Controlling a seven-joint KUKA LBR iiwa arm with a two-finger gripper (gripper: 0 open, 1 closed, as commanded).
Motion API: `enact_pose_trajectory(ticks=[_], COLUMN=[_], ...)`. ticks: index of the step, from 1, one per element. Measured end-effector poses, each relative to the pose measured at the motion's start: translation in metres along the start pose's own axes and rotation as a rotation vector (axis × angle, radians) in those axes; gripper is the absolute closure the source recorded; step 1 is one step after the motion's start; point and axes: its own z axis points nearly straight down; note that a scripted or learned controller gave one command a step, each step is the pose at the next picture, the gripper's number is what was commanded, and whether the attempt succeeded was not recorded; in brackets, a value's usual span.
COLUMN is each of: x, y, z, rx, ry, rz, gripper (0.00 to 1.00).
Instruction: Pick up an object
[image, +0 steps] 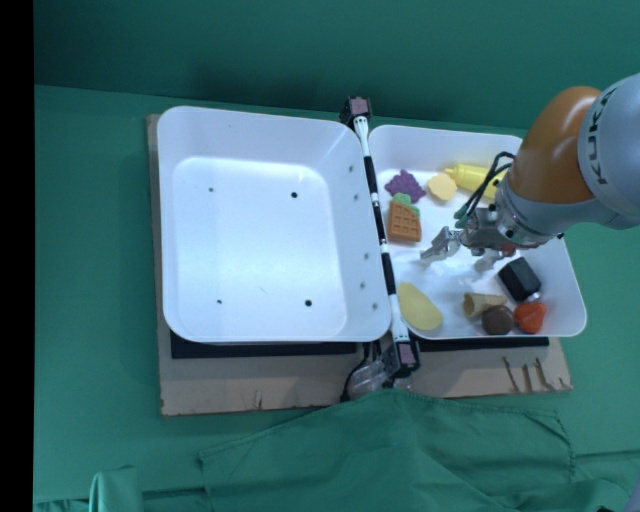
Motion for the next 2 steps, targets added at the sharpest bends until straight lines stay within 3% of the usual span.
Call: enact_pose_trajectory(ticks=[1,2], x=[-0.002,-0.013], y=[0.003,0.009], z=[-0.015,-0.072], rx=[-0.013,-0.003], ry=[-0.005,-0.001], rz=[0.004,-0.001], gripper=[1.0,1.0])
